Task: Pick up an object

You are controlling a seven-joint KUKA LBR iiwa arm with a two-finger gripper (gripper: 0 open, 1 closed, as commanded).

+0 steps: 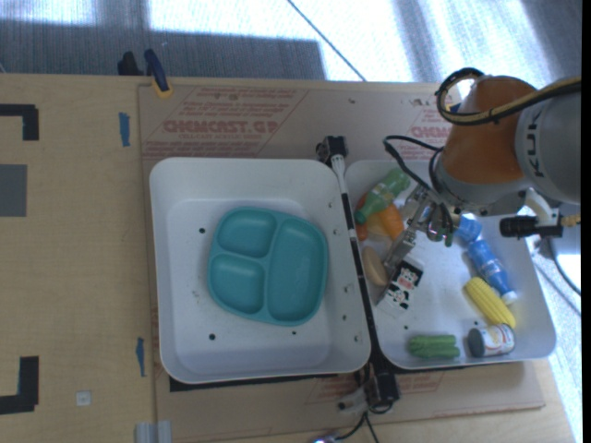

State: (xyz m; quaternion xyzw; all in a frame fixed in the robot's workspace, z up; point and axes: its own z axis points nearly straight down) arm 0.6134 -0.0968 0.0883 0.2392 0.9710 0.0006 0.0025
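Corn cob point(489, 302) lies at five o'clock in the right bin point(545, 335), claw point(404, 268) low at nine o'clock, its grip impossible to tell.

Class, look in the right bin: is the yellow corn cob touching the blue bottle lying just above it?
Touching. In the camera view the blue bottle's lower end meets the upper end of the corn cob with no bin floor showing between them.

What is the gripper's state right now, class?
Gripper: low in the right bin beside the orange toy; open or closed cannot be told.
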